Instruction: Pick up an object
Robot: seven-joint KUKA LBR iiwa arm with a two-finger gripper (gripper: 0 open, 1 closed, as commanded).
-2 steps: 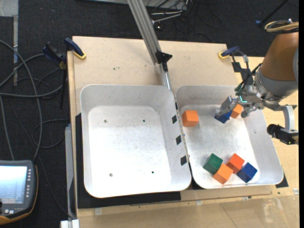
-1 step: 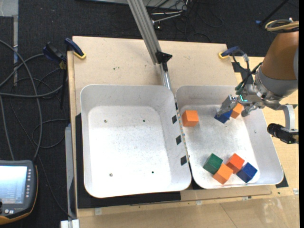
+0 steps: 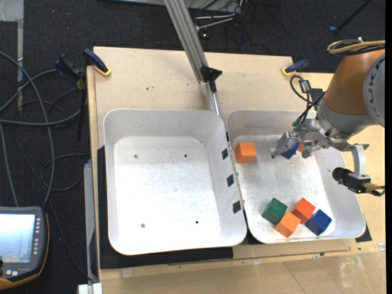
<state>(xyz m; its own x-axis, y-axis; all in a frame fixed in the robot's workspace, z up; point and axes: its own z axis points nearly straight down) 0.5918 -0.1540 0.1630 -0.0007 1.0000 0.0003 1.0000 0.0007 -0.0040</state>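
My gripper (image 3: 286, 149) hangs over the upper middle of the right bin (image 3: 340, 182), reaching in from the right. A small blue patch (image 3: 293, 146) shows at its tip; whether that is a held thing or part of the gripper is unclear. An orange cube (image 3: 245, 152) lies in the same bin, a short way left of the gripper and apart from it. Near the bin's front edge lies a cluster: a green block (image 3: 275, 211), two orange blocks (image 3: 288, 224) (image 3: 303, 209) and a blue block (image 3: 318, 222).
The left bin (image 3: 116, 164) adjoins the right one along a central divider (image 3: 231, 179). A slanted metal rail (image 3: 190, 41) runs from the top down to the bins' back edge. Clamps sit at the bench's back corners. A teach pendant (image 3: 18, 244) lies at lower left.
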